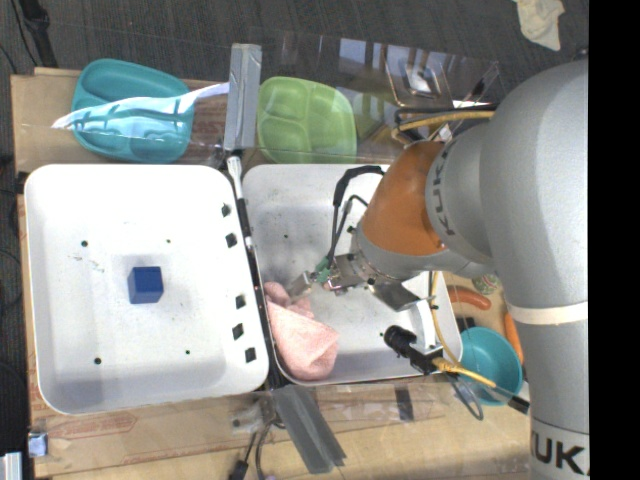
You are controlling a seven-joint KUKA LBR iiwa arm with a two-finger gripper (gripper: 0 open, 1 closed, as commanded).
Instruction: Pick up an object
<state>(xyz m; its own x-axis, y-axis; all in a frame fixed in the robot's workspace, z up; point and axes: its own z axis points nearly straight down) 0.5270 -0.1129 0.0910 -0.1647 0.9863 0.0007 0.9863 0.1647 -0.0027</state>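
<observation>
Right bin holds a pink cloth; pincer beside it, grip state unclear.

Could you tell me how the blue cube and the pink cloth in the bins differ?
The blue cube is small, rigid and sharp-edged; the pink cloth is larger, soft and crumpled. The cube sits alone in the middle of the left bin; the cloth lies against the right bin's left wall, near the gripper. Both rest on a bin floor, ungrasped.
</observation>
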